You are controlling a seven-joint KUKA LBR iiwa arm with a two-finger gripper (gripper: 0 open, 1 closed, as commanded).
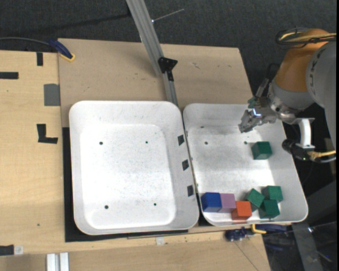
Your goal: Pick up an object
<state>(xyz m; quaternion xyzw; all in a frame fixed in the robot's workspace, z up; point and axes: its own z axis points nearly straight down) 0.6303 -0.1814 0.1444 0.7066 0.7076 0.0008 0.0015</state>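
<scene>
Over the right bin (282,151), the gripper (248,122) is seen near a green block (261,150); finger spread cannot be told; no writing readable.

Arm (305,78) cut off by the right edge; tool (250,120) too small to tell whether parted or closed.

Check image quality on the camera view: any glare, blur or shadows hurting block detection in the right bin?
Camera view: lighting even, white right bin bright but not blown out. Lone green block sharp with a soft shadow. Gripper small and slightly soft, its shadow faint on the bin floor. Clustered blocks at the near edge have clear colours but merging edges.
</scene>
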